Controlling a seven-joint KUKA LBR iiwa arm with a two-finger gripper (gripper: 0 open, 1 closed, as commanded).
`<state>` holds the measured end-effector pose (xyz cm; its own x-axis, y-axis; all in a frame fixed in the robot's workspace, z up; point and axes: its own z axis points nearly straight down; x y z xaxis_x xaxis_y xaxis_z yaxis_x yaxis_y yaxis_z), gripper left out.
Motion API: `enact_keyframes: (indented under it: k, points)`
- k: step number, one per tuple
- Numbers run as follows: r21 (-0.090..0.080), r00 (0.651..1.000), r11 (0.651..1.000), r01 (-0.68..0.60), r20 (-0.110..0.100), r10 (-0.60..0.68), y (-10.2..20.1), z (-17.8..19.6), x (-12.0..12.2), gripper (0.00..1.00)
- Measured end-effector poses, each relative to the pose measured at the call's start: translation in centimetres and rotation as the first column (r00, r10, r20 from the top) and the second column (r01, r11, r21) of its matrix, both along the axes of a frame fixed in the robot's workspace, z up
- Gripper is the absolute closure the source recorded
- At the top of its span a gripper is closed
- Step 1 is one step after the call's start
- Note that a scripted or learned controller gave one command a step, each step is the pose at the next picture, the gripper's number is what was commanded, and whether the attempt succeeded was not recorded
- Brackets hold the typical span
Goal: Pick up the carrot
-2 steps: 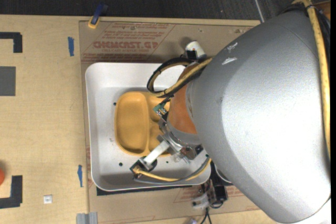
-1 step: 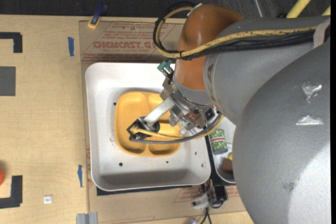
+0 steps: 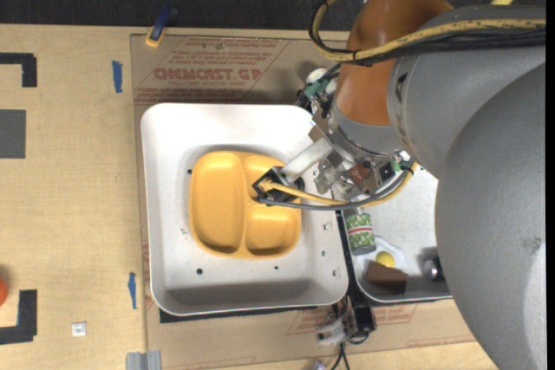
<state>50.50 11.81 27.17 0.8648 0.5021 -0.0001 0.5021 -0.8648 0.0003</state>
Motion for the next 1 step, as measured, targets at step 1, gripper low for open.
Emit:
enact_keyframes:
  k: [1]
  points:
    - [0.001, 0.999, 0.999, -0.04, -0.004, 0.04, 0.92, -6.55, -2.64, 1.0]
